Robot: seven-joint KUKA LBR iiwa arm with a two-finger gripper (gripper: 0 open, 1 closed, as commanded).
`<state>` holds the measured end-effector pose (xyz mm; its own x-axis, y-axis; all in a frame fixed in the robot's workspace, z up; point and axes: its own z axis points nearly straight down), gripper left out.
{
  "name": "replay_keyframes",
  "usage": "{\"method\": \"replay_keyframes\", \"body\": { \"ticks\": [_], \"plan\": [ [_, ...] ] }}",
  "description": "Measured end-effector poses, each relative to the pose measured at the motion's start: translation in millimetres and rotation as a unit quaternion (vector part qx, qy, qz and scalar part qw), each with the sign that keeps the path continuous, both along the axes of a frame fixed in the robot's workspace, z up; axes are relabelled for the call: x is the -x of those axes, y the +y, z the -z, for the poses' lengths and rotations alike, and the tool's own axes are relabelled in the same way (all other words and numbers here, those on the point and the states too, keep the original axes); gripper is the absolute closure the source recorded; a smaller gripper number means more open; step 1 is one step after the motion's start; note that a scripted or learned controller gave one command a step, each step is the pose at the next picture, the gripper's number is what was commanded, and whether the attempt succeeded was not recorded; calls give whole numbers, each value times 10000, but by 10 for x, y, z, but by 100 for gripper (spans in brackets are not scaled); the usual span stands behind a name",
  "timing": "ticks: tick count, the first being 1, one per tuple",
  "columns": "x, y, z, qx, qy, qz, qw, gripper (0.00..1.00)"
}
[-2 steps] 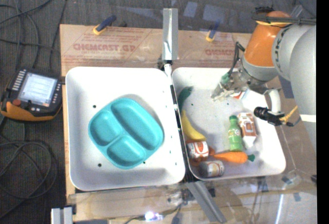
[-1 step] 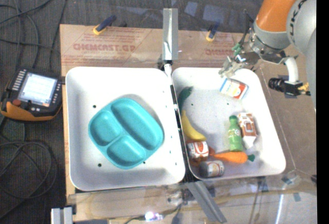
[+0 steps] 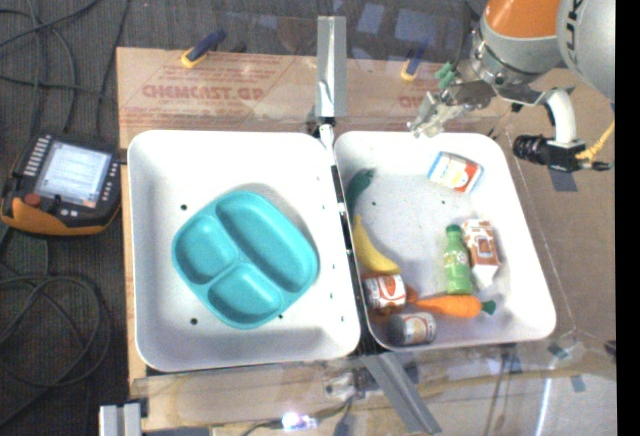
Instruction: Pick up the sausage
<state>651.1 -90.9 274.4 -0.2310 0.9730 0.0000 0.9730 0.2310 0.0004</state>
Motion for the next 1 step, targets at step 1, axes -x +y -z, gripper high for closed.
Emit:
{"method": "replay_keyframes", "body": {
  "ticks": [1],
  "plan": [
    [-118, 732, -147, 10, 3, -657, 9978, 100]
  ]
}}
